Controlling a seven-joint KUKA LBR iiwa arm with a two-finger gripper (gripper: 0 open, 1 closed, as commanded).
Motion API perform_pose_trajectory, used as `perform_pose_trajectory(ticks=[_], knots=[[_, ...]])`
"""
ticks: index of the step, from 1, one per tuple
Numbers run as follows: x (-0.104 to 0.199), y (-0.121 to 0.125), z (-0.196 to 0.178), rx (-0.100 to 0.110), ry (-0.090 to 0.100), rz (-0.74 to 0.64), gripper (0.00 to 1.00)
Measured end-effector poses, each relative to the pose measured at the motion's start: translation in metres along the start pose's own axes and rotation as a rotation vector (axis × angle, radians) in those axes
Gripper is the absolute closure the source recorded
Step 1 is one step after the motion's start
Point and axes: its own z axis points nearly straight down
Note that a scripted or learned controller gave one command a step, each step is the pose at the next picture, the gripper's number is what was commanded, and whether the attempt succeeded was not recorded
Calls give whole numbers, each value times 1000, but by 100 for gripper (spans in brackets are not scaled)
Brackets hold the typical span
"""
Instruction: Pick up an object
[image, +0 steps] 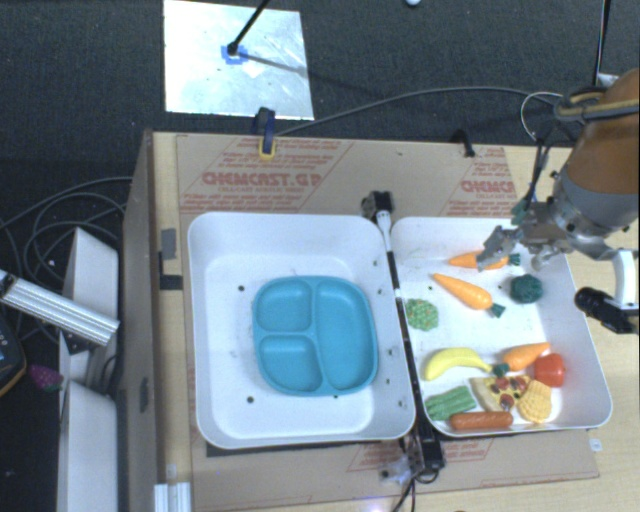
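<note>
Hovering over the right bin (590, 395), the pincer (520, 250) hangs with fingers spread, pinching nothing.

Two white bins sit on the worktop (300, 170). The left bin (215, 300) holds one blue tray (315, 335). The right holds two carrots (463, 290) (475, 260), one banana (456, 361), one broccoli (422, 315), one tomato (550, 370), one sausage (481, 421) and other toy foods.

gripper (516, 245) above carrot (463, 260), toy food

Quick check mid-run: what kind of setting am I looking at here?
Likely a robotics lab bench, not a kitchen: two white bins on protective board, plastic toy food such as a banana, and loose cables on dark carpet.
</note>
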Motion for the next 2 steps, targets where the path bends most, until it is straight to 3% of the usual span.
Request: perform_pose_trajectory(ticks=[1, 2], knots=[[-2, 10, 142, 3, 1, 2, 0], [-3, 12, 130, -2, -1, 0, 100]])
